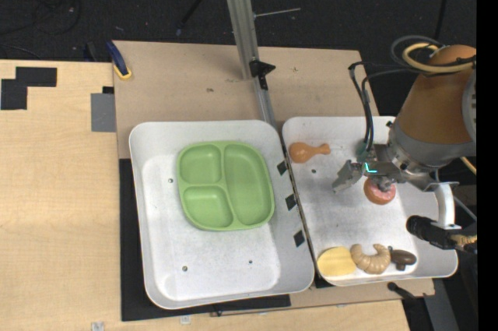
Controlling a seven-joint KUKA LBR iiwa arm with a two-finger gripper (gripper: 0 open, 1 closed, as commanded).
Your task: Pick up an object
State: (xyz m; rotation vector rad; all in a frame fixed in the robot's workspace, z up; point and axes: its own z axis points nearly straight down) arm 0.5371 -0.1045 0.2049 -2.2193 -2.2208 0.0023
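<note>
Two white bins sit side by side on my bench; nearest in the right bin (pixel 342 228) lie a yellow piece (pixel 336 262) and a croissant (pixel 372 258). Farther, my gripper (pixel 366 175) hangs beside the pink donut (pixel 380 192); I cannot tell its opening. I judge the donut light and stiff, best pinched across its rim.

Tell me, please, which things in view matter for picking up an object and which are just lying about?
Belong to the job:
gripper over the right bin
pink round object beside the gripper
orange drumstick-shaped toy
yellow piece
tan curled piece
dark brown piece

Just lying about:
green divided plate in the left bin
metal post
</note>
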